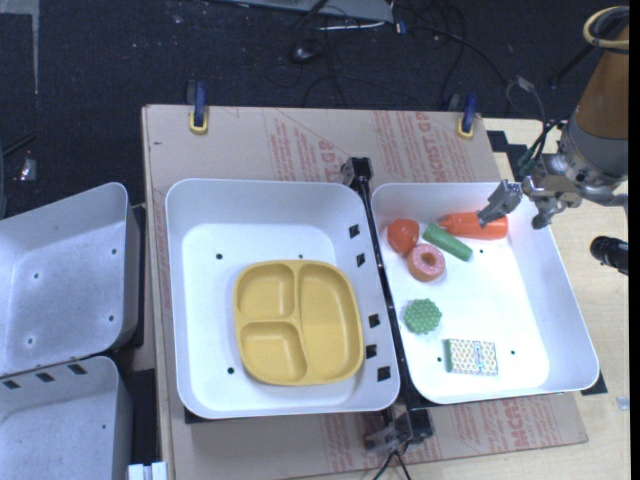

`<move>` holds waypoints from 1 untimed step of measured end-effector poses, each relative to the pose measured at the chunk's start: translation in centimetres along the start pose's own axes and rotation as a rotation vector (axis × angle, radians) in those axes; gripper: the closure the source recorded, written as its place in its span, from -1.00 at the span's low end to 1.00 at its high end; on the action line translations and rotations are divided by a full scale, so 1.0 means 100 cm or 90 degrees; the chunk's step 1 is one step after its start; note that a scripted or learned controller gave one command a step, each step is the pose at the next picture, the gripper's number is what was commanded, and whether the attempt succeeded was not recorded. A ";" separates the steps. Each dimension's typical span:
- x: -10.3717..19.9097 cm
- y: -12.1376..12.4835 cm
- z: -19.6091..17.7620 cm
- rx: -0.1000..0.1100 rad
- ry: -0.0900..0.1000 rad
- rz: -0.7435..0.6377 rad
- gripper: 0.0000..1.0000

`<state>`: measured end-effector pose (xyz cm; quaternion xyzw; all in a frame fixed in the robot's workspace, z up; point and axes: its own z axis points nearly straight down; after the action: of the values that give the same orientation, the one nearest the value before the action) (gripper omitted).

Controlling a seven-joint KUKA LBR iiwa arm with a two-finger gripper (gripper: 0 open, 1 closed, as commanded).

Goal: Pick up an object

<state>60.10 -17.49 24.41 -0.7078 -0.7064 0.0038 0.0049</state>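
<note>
At right bin's far edge, open pincer (520, 205) hovers, left finger touching the orange carrot (472, 225); nothing grasped.

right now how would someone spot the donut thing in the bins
Look in the right bin, the one without the yellow tray. Near its upper left lies a cluster of toys; the donut is the pink ring with a hole, just below the red tomato and green cucumber.
</note>
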 end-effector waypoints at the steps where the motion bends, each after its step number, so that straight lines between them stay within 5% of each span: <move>1: 0.000 0.002 -0.007 -0.008 -0.002 -0.002 -1.00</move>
<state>60.35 -17.45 25.15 -0.7068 -0.7075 0.0003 -0.0003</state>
